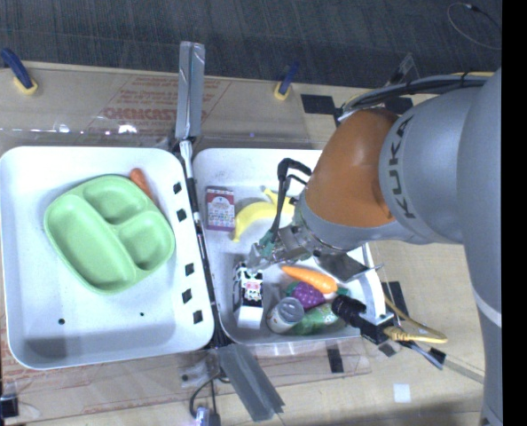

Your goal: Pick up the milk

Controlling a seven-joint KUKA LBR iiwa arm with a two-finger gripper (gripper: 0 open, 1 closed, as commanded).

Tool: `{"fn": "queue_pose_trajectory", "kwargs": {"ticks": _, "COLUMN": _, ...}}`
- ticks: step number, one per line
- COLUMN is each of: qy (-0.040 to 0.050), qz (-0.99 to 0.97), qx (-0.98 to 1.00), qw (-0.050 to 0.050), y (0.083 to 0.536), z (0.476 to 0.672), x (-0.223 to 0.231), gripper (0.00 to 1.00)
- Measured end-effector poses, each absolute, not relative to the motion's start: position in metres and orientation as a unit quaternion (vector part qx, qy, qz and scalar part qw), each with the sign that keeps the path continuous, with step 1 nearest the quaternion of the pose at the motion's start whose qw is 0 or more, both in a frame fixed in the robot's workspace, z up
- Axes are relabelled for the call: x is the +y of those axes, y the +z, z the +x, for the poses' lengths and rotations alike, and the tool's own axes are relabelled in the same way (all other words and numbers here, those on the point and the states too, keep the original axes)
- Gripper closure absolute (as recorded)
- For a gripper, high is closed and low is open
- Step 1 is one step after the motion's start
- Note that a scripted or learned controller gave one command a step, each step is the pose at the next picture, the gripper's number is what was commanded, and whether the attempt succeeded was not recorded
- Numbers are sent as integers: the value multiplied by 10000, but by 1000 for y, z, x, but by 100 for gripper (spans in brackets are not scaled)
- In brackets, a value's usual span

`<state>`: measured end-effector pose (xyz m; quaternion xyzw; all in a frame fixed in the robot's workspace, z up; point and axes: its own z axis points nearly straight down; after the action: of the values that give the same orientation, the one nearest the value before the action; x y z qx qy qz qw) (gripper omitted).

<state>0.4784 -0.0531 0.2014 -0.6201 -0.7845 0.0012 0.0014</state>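
Gripper (265, 254) hovers right above the milk carton (249, 288) by the right bin's (212, 238) left wall; finger spacing unclear.

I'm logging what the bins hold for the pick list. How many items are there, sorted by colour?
Green: 2, the divided plate and leafy vegetable
Orange: 2, the carrot and the small item behind the plate
Yellow: 1, the banana
Red-and-white: 1, the small box
Black-and-white: 1, the milk carton
Silver: 1, the can
Purple: 1, the grapes
Total: 9
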Motion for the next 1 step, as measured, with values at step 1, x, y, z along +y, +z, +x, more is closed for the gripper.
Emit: {"fn": "queue_pose_trajectory", "kwargs": {"ticks": 1, "qy": 12, "qz": -6204, "qx": -7843, "qw": 14, "y": 201, "z": 478, "x": -53, "gripper": 0}}
